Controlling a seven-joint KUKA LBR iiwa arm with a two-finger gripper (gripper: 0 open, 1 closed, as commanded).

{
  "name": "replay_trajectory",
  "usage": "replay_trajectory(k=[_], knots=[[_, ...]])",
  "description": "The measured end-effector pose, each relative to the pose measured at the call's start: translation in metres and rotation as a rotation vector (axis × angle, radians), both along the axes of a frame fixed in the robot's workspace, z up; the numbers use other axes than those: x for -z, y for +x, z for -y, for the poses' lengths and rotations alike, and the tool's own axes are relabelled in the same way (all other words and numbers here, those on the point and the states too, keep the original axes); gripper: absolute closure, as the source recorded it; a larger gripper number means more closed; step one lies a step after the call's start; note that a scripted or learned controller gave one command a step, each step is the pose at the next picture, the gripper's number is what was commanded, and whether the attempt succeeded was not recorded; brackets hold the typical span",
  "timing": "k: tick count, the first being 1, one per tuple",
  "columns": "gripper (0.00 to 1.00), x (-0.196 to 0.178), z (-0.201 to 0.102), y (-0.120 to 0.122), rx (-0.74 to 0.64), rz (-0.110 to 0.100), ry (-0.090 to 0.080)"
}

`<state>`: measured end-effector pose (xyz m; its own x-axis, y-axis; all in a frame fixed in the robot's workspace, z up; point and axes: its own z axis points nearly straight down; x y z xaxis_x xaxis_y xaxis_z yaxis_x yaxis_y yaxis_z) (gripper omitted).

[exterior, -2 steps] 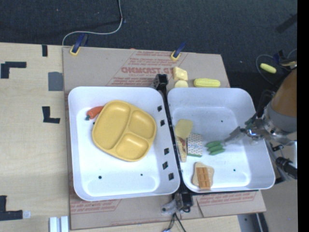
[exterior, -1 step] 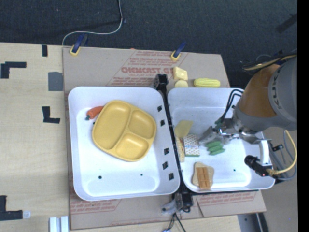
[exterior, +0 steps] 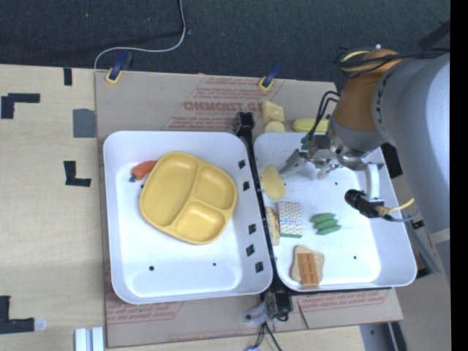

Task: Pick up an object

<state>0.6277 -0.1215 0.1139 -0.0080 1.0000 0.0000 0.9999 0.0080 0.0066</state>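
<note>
Currently your tool point(exterior: 316, 159) hangs over the right bin point(exterior: 365, 258), near the potato point(exterior: 273, 183); grip state unreadable. Yellow plate point(exterior: 188, 197) sits in left bin point(exterior: 128, 269).

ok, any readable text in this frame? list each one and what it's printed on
"CHEMCAST" in red, followed by more letters I cannot make out, on the brown cardboard sheet under the bins, above the left bin.
More red print repeats diagonally across that sheet and along its bottom strip: too faint and small to read.
The patterned packet in the right bin shows a pattern, no readable words.
</note>
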Motion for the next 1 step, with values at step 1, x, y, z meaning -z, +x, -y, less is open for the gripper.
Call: replay_trajectory(k=[1], knots=[[0.00,0.0273,-0.0252,0.0298,0.006,0.002,-0.005]])
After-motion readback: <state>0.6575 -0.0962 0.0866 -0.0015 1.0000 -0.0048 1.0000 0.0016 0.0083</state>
